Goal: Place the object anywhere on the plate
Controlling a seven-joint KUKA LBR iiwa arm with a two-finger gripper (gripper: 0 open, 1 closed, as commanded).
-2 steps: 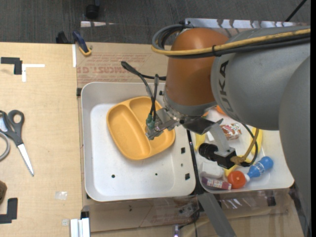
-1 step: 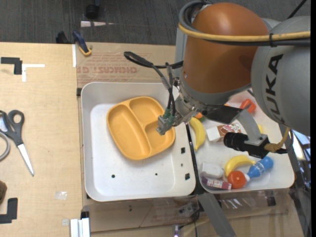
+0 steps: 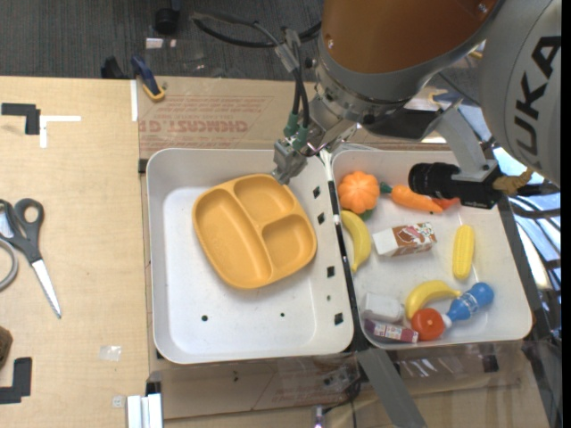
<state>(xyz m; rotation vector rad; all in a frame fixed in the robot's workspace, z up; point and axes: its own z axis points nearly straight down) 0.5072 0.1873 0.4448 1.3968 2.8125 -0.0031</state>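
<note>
Counting one yellow plate [image 3: 255, 230], two bananas [image 3: 357, 239], one pumpkin [image 3: 359, 191], one carrot [image 3: 416, 200]; end effector [image 3: 287, 159] state indiscernible.

One fixed camera looks down at a slant on both bins [image 3: 241, 346], arm [image 3: 401, 25] entering from right.

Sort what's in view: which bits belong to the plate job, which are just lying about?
Job:
- yellow divided plate, left bin
- toy food in right bin: pumpkin, carrot, corn, two bananas, milk carton

Lying about:
- scissors on bench
- blue clip
- cables
</note>
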